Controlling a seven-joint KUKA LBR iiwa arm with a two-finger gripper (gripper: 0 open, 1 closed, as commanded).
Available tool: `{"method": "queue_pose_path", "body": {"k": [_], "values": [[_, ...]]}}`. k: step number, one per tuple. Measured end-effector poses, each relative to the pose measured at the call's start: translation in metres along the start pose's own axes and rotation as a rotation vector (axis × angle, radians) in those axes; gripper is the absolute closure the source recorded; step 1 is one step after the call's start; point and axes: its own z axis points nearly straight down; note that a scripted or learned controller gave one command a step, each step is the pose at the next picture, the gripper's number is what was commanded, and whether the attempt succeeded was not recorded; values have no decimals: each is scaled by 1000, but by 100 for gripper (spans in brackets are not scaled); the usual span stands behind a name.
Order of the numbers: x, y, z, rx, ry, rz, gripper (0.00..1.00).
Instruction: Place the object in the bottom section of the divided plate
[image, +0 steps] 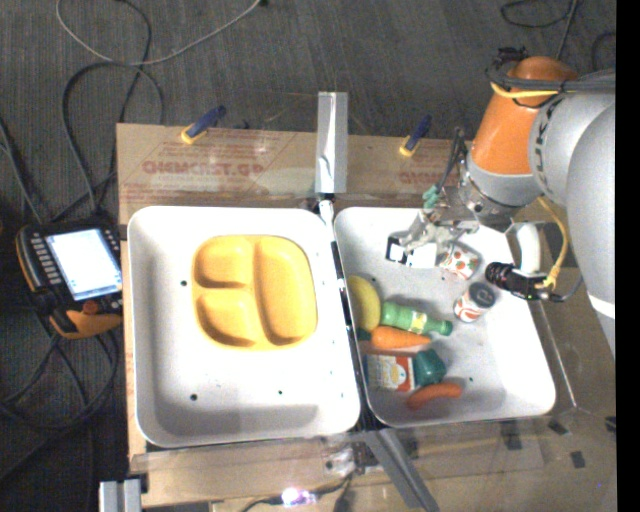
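The grey arm (590, 150) is cut off by the right edge. Its tool (425, 240) hides part of a small white patterned cup (457, 262); finger spacing is unreadable. The carton label (388, 372) is too small to read.

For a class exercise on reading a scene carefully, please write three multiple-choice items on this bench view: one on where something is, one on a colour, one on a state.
1. Where does the divided plate lie?
A. in the left bin
B. in the right bin
C. on the floor

2. What colour is the plate?
A. blue
B. yellow
C. black

3. What do the plate's sections hold?
A. a carrot
B. a bottle
C. nothing

Answers: 1 A, it lies inside the left bin. 2 B, it is plainly yellow against the white bin. 3 C, the carrot and green bottle lie in the right bin, where the gripper hovers.
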Motion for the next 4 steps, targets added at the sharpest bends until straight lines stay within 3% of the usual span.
{"method": "queue_pose_path", "body": {"k": [1,2,3,4], "values": [[64,1,-11,-2,2,-22,100],[107,2,-13,-7,-8,-94,100],[125,3,-14,-6,-20,-135,100],[111,2,-13,-5,-6,-165,100]]}}
